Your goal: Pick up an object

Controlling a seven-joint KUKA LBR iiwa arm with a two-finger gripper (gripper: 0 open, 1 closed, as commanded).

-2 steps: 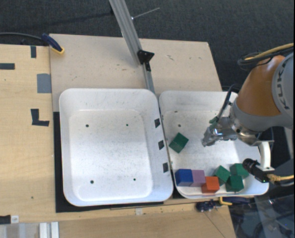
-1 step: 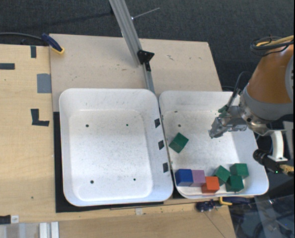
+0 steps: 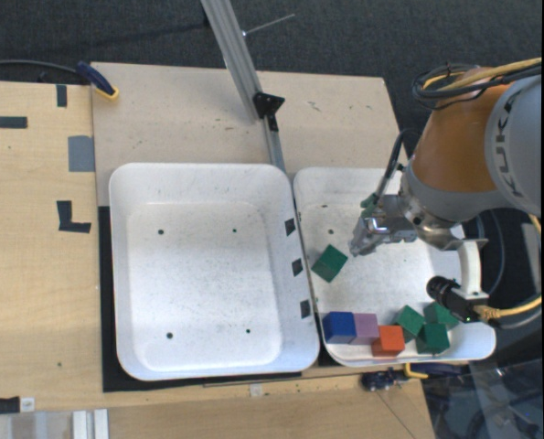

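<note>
My gripper (image 3: 365, 241) hovers in the right bin (image 3: 345, 190); I can't tell its state. 1 green block (image 3: 329, 264) sits just beside it; roughly 6 blocks (image 3: 388, 330) cluster nearer the rim. Wooden bench (image 3: 34, 245) beneath.

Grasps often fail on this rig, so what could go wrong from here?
1. The green block lies tilted, just below-left of the gripper; fingers closing there may nudge it away rather than catch it.
2. The other blocks are crowded along the right bin's near rim, so a grasp there may jostle neighbours or hit the wall.
</note>
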